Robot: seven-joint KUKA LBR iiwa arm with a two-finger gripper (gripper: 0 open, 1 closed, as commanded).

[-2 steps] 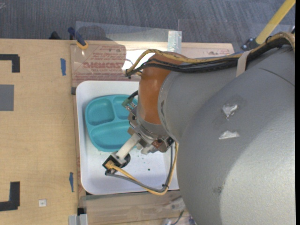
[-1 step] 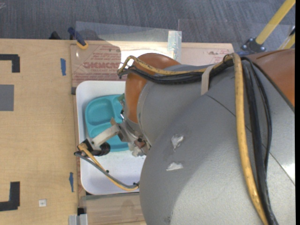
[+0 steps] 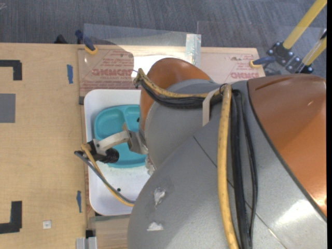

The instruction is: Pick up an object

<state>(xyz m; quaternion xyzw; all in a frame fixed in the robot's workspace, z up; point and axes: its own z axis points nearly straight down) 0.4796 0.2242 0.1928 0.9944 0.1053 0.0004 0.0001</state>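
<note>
Because the grey arm (image 3: pixel 207 180) is spread across the gripper (image 3: pixel 138 145), whether it is released or clenched cannot be told, and nothing is seen held. The gripper is placed at the right edge of a teal divided tray (image 3: pixel 111 122), which lies flat in the white bin (image 3: pixel 109 193), glossy, with raised partitions between its compartments.

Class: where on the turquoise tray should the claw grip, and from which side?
Probably its raised rim at the view's left, from above: the turquoise tray lies flat in the white bin, so only that thin upright rim offers a hold.
</note>
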